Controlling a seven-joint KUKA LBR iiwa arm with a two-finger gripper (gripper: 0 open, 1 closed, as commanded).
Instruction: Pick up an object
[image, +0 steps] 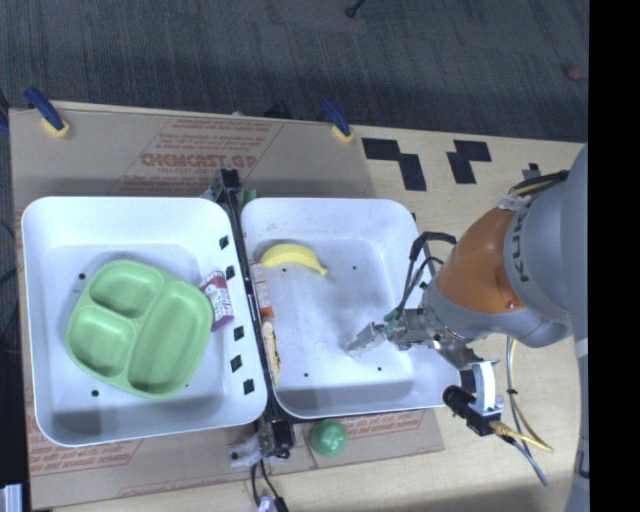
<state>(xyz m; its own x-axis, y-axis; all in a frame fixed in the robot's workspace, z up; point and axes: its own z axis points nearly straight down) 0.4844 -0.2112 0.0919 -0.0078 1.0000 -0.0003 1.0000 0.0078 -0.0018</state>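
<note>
A yellow banana (292, 258) lies near the back left of the right bin (400, 225). A narrow wrapped bar (265, 312) rests along that bin's left wall. My gripper (364, 339) is low over the right bin's floor, right of centre, well apart from the banana and with nothing visibly in it. The left bin (40, 300) holds a green divided plate (140, 325), and a small red-and-white packet (218, 298) sits by its right wall.
A green ball (327, 436) sits on the cardboard just in front of the right bin. Blue clamps (47, 112) hold the cardboard at the back edge. The arm's grey and orange body (490, 275) overhangs the right bin's right rim.
</note>
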